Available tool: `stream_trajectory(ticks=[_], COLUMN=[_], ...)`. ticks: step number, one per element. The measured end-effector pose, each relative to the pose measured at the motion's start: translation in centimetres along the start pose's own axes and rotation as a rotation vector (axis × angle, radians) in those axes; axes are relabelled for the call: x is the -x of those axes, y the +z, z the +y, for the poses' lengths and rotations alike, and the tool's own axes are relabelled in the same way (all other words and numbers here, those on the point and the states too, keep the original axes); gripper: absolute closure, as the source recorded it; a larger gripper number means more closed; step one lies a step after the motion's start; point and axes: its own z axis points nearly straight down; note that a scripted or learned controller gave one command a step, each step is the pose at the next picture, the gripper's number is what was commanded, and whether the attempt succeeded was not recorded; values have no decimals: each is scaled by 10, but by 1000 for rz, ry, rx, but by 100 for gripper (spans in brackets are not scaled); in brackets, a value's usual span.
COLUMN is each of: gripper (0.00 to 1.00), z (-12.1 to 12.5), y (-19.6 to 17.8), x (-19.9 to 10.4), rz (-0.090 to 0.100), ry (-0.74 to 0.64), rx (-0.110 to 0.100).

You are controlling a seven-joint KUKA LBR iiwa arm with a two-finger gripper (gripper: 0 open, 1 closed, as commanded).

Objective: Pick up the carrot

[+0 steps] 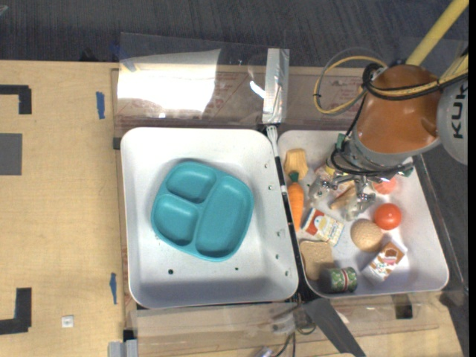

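The orange carrot (296,204) lies along the left wall of the right bin (431,259), its green end pointing toward the back. My gripper (343,193) hangs low in the same bin, to the right of the carrot, under the arm's orange band (394,108). Its metal fingers stand over small food items, apart from the carrot, and nothing of the carrot is between them.
The right bin also holds a yellow item (296,159), a red-and-white carton (323,224), a tomato (387,216), a bread roll (365,234), a cracker (316,253), a green can (341,278) and a small juice box (388,259). A teal divided plate (202,210) sits in the left bin (141,155).
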Motion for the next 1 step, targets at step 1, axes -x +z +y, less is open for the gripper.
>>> stream_trajectory(ticks=[1], gripper=[0], z=[9], y=[5], x=[-12], rz=[-1], ry=[453], rx=[-4])
